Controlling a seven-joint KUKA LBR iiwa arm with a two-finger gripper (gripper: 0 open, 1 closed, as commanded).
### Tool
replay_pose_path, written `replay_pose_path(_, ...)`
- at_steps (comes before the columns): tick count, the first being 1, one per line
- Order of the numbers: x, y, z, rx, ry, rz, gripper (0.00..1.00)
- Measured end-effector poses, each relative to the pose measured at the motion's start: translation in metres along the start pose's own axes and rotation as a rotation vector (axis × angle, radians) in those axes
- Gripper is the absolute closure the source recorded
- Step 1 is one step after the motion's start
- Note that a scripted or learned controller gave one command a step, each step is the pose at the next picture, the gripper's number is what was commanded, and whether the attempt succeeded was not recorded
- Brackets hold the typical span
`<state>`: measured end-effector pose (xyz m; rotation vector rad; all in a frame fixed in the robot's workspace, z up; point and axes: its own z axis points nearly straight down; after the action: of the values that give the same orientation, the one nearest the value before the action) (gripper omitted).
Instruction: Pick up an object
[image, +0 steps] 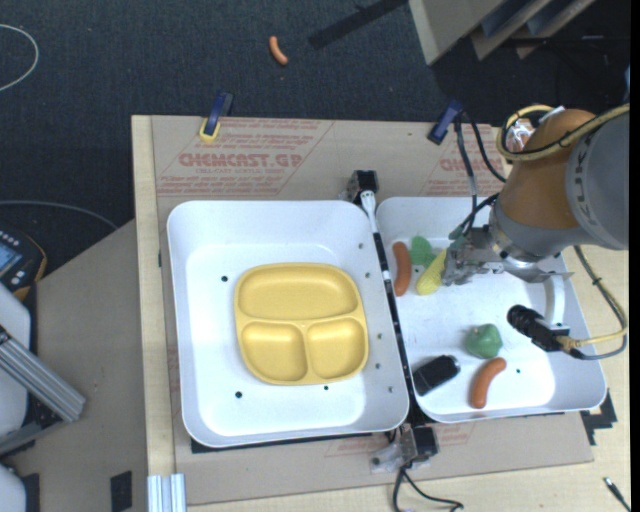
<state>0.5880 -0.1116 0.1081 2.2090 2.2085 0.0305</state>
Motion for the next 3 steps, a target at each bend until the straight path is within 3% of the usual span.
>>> replay_pose_path(1,-0.002,0.002,-0.064,0.02,-0.003,-0.001,1.0)
replay_pose_path(2,-0.002,0.005,-0.118,0.019,-0.003,-0.001,1.0)
replay_pose_path(3,0.042,-0.031,-0.11,0.031,0.002,-0.004,1.0)
